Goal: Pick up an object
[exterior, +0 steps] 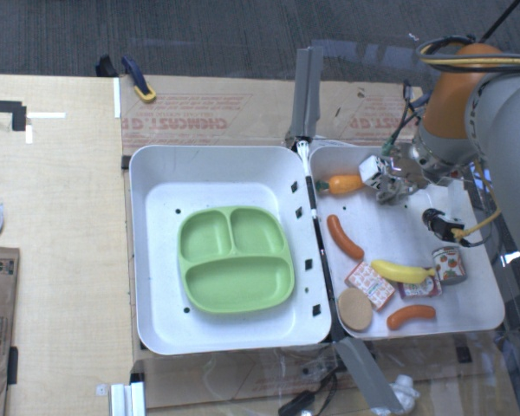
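camera view: carrot (pixel 345 183) lies just left of the end effector (pixel 388 187), whose grip state i cannot tell.

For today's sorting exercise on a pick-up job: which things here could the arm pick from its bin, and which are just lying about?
Part of the job:
- two-finger gripper
- orange toy carrot
- long red sausage
- yellow banana
- round tan biscuit
- short red sausage

Lying about:
- green divided plate
- blue-and-yellow clamp
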Available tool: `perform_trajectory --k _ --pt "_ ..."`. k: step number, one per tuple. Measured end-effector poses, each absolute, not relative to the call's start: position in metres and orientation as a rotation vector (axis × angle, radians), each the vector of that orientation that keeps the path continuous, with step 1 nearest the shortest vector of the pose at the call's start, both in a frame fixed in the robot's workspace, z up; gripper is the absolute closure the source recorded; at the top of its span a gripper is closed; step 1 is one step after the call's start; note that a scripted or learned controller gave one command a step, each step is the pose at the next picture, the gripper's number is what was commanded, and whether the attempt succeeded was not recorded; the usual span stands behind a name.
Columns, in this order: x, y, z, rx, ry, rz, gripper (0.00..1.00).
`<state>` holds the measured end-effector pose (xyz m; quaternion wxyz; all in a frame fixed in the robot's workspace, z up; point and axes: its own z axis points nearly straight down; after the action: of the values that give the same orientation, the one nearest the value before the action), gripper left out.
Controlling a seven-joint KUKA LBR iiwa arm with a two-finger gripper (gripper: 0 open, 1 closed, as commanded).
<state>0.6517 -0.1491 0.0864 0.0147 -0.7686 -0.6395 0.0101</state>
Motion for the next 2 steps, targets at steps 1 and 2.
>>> perform_trajectory --k 1,2 --pt "0.659 -0.056 0.205 -2.481 -1.926 0.004 1.00" --pt "0.659 -0.017 0.301 -2.353 -2.082 0.005 1.00"
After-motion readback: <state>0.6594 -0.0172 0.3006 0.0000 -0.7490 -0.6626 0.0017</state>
